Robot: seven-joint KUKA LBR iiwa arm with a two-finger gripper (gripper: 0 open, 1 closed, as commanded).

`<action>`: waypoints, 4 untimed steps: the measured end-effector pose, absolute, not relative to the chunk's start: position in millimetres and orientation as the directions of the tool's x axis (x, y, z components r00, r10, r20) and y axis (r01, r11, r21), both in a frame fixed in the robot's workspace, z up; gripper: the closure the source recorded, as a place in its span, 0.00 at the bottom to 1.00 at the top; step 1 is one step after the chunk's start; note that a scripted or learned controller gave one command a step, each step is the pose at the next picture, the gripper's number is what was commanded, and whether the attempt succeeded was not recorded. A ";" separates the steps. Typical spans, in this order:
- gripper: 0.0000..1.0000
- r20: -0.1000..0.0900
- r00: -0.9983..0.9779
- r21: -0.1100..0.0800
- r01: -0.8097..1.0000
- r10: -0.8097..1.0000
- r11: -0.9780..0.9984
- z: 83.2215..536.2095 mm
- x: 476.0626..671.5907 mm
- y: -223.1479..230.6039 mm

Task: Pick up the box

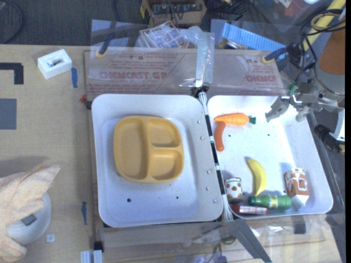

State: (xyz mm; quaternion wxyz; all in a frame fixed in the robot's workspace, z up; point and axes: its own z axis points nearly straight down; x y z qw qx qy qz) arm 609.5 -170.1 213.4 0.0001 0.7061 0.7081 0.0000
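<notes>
Nearest the camera, along the front wall of the right bin (321, 204), a row of small things lies packed close: a little cup (233, 188) at the left end, a green bottle (271, 202) lying flat just right of it, a thin red tube (248, 210) under the bottle's neck, and a yellow banana (256, 175) standing up from the bottle toward the bin's middle. The box (296, 182), a small orange-and-white carton, sits at the right end of that row, just right of the bottle and touching or nearly touching it, its long side running roughly front to back. Farther in, near the bin's back left corner, an orange carrot (234, 119) lies crosswise beside a bent orange piece (219, 136). The left bin (104, 147) beside it holds a yellow divided plate (148, 148). At the back right edge of the right bin the gripper (289, 108) hangs over the rim, its jaws spread wide and holding nothing. The box therefore lies well apart from the jaws, toward the near wall and slightly to the right of them. In my judgement the jaws would best close across the box's short width, and the bottle crowding its left side may hamper that.
</notes>
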 end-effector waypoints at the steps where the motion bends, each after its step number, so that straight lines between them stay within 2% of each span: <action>1: 0.00 0.000 0.030 0.001 1.000 1.000 -0.030 96.6 588.4 -127.7; 2: 0.00 0.000 -0.066 0.005 0.998 0.998 0.066 88.2 588.4 -98.2; 3: 0.00 -0.001 -0.019 0.006 1.000 1.000 0.019 88.1 590.3 -96.7; 4: 0.00 0.000 -0.050 0.006 0.999 0.999 0.050 88.4 536.6 -93.6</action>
